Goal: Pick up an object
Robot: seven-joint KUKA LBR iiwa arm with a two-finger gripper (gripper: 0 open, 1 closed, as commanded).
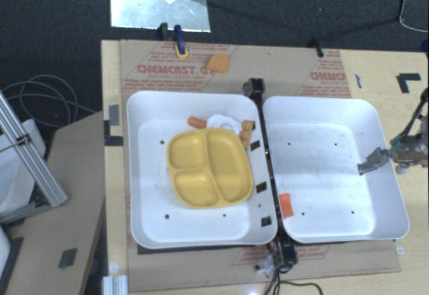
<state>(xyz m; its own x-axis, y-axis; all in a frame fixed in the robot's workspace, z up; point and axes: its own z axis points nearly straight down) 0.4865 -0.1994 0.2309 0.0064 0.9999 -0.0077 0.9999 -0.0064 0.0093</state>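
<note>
Tool (367, 166) at the far right of your view, hanging over the right bin's (335, 109) right side; you can make out a grey finger tip, but I cannot tell its state, and nothing shows pinched in it. Nearest thing to it is a small orange-red block (285, 205), well off toward the divider, low in that same bin against its wall. Past the divider, in the left bin (144, 173), you've got a yellow divided tray (209, 167) taking up the middle. Behind that tray, from the tool's side: a small tan block (247, 130), a white piece (221, 122), then an orange sausage-shaped item (197, 122). Outside the bins, on the worktop (301, 66), lies a tan cracker-like square (218, 62).
</note>
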